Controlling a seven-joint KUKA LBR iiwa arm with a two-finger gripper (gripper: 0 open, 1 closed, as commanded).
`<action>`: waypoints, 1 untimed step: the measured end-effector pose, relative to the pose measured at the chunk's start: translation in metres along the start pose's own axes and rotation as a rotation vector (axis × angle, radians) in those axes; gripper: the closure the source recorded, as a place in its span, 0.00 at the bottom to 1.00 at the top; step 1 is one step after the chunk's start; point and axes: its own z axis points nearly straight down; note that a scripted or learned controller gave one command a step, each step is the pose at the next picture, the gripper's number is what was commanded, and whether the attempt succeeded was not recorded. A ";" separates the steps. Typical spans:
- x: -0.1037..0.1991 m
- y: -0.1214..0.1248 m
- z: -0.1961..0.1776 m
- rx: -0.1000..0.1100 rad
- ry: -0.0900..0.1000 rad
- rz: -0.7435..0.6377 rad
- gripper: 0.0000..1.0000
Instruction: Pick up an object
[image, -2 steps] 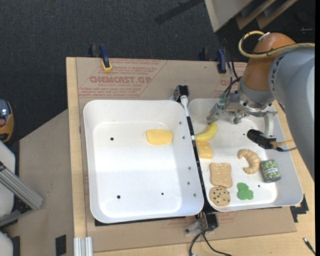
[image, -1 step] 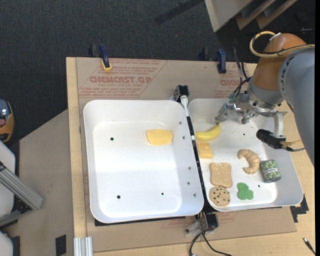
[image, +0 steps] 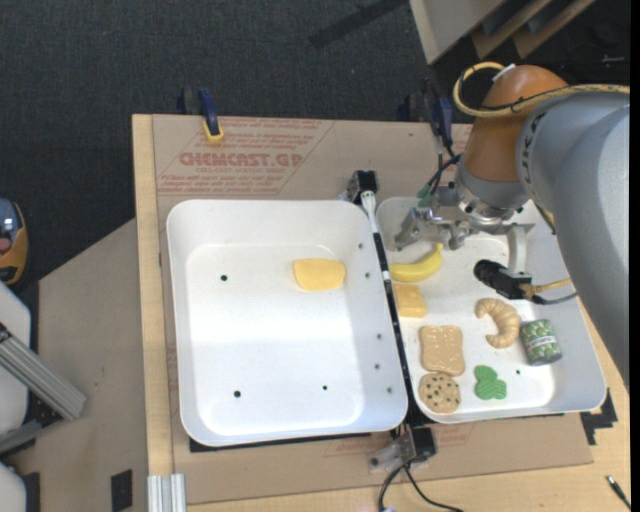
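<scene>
My gripper (image: 430, 232) hangs over the back left part of the right bin (image: 575, 395), open, with nothing between its fingers. Just in front of it, close under the fingertips, lies a yellow banana (image: 417, 267). A yellow cheese block (image: 410, 300) sits in front of the banana. Further forward are a tan cracker (image: 441, 349) and a chocolate-chip cookie (image: 438, 392). A croissant (image: 499, 321), a green can (image: 541, 342) and a small green vegetable piece (image: 489, 383) lie to the right. A pale yellow slab (image: 319, 274) rests alone in the left bin (image: 200, 400).
The two bins meet along a ridge (image: 385, 300) just left of the banana and cheese. The arm's grey and orange body (image: 520, 140) fills the back right. A brown board (image: 250, 150) lies under both bins, with a blue clamp (image: 210, 115) at its back edge.
</scene>
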 end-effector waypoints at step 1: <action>-0.046 -0.021 0.000 0.001 -0.004 0.010 0.00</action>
